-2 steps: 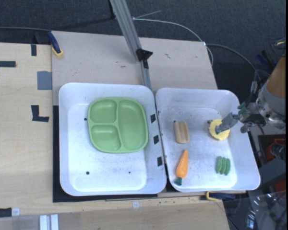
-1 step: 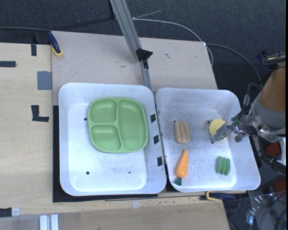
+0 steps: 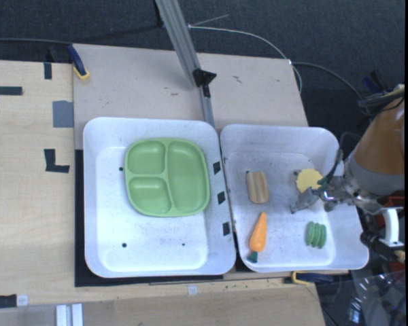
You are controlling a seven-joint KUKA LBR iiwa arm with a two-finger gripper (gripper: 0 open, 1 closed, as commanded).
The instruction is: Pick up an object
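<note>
Pincer (image 3: 306, 202) of mine hangs low in the right bin (image 3: 279, 136), fingers apparently spread and holding nothing, with the yellow piece (image 3: 309, 179) touching or just beyond its tip and the green pod (image 3: 316, 234) near below, long axis running away from me.

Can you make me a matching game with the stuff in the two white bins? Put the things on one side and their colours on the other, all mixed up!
Things:
1. divided plate
2. carrot
3. bread roll
4. round piece by the gripper

Colours:
A. yellow
B. light green
C. orange
D. tan

Right pairs: 1-B, 2-C, 3-D, 4-A.

The plate lies in the left bin; the other three lie in the right bin.
</note>
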